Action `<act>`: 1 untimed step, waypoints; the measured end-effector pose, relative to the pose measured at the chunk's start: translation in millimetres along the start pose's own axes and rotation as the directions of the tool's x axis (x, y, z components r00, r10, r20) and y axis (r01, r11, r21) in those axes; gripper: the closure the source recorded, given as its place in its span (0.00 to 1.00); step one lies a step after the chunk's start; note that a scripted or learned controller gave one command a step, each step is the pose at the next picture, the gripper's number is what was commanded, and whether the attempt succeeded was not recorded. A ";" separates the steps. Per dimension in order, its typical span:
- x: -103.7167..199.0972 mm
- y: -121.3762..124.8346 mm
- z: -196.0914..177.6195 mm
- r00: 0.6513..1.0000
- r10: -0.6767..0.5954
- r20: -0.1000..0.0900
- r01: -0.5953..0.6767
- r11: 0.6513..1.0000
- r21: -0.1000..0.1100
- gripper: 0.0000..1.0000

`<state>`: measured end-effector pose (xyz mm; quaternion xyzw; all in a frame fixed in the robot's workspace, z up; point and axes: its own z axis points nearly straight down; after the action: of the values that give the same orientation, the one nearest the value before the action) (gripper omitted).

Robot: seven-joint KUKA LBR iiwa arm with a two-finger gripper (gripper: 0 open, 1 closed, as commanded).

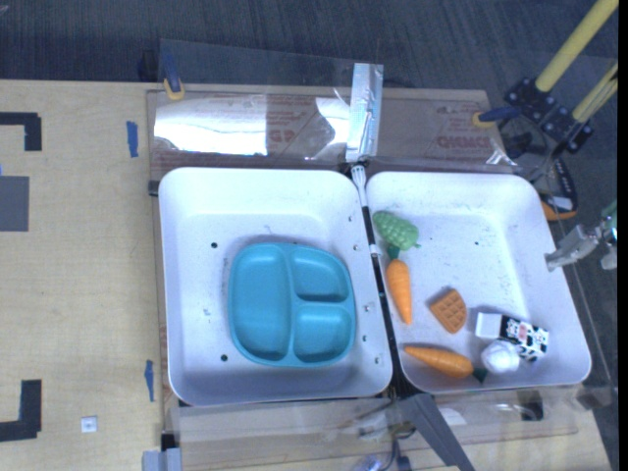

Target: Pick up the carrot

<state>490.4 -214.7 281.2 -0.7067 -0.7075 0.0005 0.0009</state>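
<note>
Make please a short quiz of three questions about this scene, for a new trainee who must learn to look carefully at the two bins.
1. True or false: the blue plate with compartments lies in the left bin.
2. How many orange carrots lie in the right bin? A) one B) two C) three
3. Fill in: the green leafy toy lies just above the upright carrot, close to the ____ between the bins.

Key
1. True.
2. B: the upright carrot near the divider and the lying carrot near the front edge.
3. Divider.
</note>
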 end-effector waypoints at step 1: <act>14.1 -8.7 -92.0 0.980 -0.200 0.002 0.200 0.980 -0.004 0.00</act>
<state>481.9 -200.7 373.2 -0.6320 -0.7749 -0.0005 -0.0010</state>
